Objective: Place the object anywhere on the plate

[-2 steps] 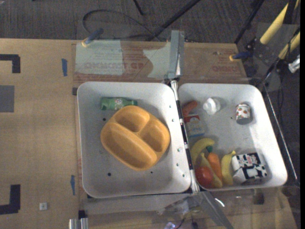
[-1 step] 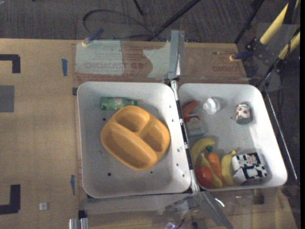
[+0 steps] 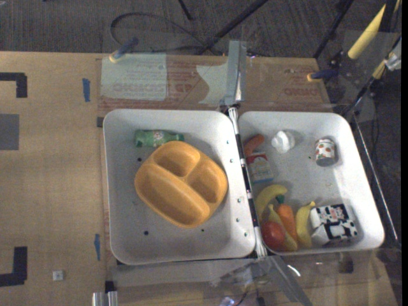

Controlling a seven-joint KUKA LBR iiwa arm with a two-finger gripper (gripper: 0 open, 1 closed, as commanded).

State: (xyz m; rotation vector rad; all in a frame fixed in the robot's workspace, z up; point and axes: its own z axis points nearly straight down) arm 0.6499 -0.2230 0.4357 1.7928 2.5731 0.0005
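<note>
An orange-yellow sectioned plate (image 3: 181, 182) lies in the middle of the left bin (image 3: 121, 222), with nothing on it. A green packet (image 3: 157, 138) lies flat just behind the plate, near the left bin's far wall. The right bin (image 3: 357, 171) holds several toy foods: a red carton (image 3: 261, 169), a small red piece (image 3: 254, 143), a white lump (image 3: 283, 141), a can (image 3: 325, 152), bananas (image 3: 270, 197), a carrot (image 3: 287, 218), a tomato (image 3: 273, 234) and a black-and-white milk carton (image 3: 333, 224).
A raised divider (image 3: 242, 171) separates the two bins. A clear upright panel (image 3: 234, 75) stands behind them at the middle. Tripod legs and cables cross the floor at the top, and yellow-handled clamps (image 3: 373, 27) sit at the upper right.
</note>
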